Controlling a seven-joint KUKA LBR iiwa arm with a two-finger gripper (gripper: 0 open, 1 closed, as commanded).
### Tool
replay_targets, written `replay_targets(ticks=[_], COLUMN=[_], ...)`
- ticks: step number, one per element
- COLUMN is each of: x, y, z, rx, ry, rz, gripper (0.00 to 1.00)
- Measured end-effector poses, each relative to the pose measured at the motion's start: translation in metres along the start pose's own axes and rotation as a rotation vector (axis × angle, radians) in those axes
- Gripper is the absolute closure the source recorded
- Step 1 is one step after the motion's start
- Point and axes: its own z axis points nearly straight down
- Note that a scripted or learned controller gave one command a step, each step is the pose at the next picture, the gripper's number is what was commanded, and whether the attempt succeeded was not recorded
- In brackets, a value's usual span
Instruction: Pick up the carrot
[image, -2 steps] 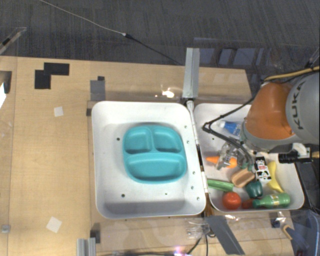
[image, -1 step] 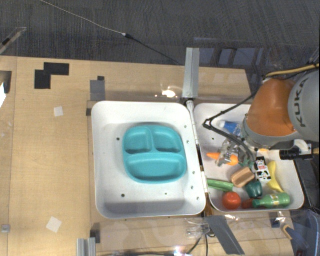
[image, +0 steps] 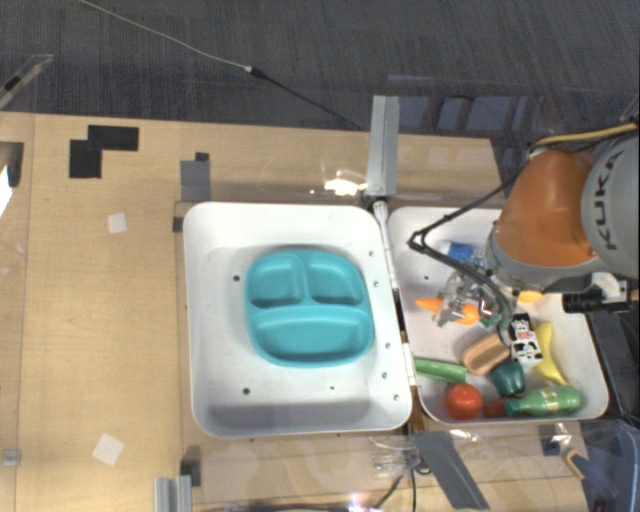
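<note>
So at the front of the right bin (image: 596, 398) there's a little pile of toy food: a red tomato (image: 462, 400), a green bottle (image: 545, 402) lying on its side, and a green pepper (image: 507, 378) just behind them. A long green veggie (image: 440, 369) lies near the bin's left wall, with a tan bread-looking piece (image: 485, 352) beside it and a yellow banana (image: 550, 357) over on the right.

Further back is the carrot (image: 447, 310), small and orange, roughly mid-bin toward the left side. The gripper (image: 468, 303) is right down on it, but honestly I can't tell if it's pinching it or just sitting over it.

The left bin (image: 215, 330) holds a teal divided plate (image: 309, 305). The arm's orange band (image: 545, 208) is above the right bin's far half.
</note>
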Motion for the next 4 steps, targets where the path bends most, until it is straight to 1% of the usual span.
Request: replay_targets(ticks=[2,3,4], x=[-0.007,-0.007,0.027], y=[0.004,0.004,-0.016], z=[-0.025,-0.024,0.036], rx=[-0.005,-0.005,0.008], ry=[-0.02,-0.019,0.026], rz=[-0.014,-0.015,0.112], gripper=[1.0,0.0,0.0])
